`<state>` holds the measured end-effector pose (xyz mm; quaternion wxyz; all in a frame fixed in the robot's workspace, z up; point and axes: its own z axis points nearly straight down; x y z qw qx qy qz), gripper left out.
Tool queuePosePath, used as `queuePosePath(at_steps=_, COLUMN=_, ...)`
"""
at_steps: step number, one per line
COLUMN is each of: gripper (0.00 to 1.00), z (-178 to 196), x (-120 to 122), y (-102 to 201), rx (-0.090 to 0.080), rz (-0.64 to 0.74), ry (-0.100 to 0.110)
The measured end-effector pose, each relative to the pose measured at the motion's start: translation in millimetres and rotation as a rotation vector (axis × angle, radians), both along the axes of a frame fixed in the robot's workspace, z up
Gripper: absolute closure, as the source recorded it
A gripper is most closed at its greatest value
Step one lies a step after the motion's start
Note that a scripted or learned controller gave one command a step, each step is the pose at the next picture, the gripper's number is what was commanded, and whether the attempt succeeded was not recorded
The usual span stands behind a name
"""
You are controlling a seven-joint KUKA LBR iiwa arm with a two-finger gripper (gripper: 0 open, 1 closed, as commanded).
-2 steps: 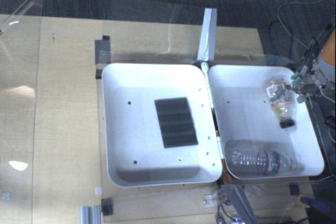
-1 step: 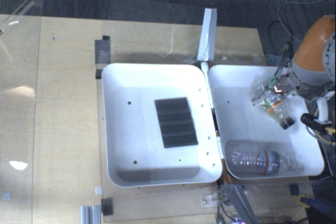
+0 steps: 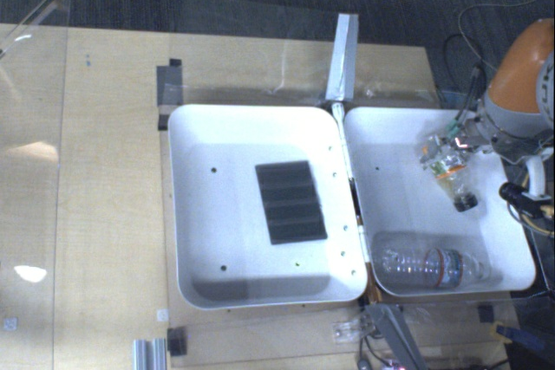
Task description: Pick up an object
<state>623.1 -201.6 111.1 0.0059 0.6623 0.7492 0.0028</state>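
Observation:
A clear plastic bottle (image 3: pixel 431 266) with a blue and red label band lies on its side along the front wall of the right bin (image 3: pixel 381 186). A black ribbed rectangular block (image 3: pixel 290 202) lies flat in the middle of the left bin (image 3: pixel 199 186). My gripper (image 3: pixel 447 159) hangs over the back right part of the right bin, below the orange band of the arm (image 3: pixel 520 82). It is well behind the bottle and apart from it. A small dark object (image 3: pixel 466 203) sits on the bin floor just in front of the gripper.
A metal post (image 3: pixel 342 56) stands behind the seam between the two bins. Cables (image 3: pixel 529 208) hang at the right bin's right rim. The wooden bench (image 3: pixel 87 186) stretches out to the left.

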Motion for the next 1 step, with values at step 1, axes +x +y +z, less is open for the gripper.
queuePosePath(at_steps=1, gripper=1.0, z=76.3, x=44.1, y=50.1, rx=0.0, rz=0.217, ry=0.005)
